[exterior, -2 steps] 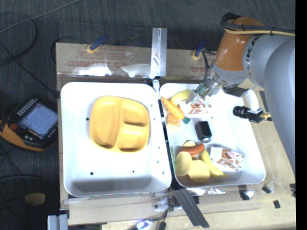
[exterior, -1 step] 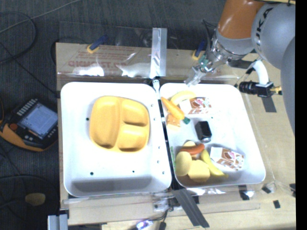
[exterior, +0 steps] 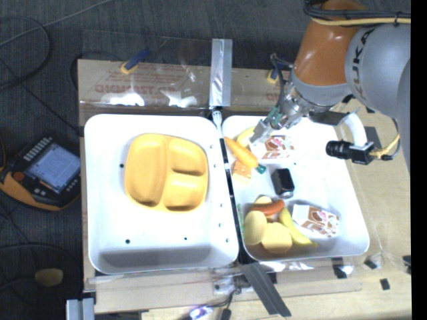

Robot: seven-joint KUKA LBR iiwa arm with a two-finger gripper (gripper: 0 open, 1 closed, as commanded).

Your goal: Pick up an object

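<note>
gripper (exterior: 259,133) low over right bin (exterior: 353,242) far corner, grip state can't tell, carrot (exterior: 240,153) just beside it, black block (exterior: 283,181) near, food pile (exterior: 270,229) well apart toward bin's near edge

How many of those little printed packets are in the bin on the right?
2. One packet lies near the far edge of the right bin, just under the pincer. The other packet sits at the near side, beside the yellow toy food. More could hide beneath that pile.

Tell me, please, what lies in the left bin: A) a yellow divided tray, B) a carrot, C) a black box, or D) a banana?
A: the yellow divided tray lies alone in the left bin, while the other items sit in the right bin.
</note>
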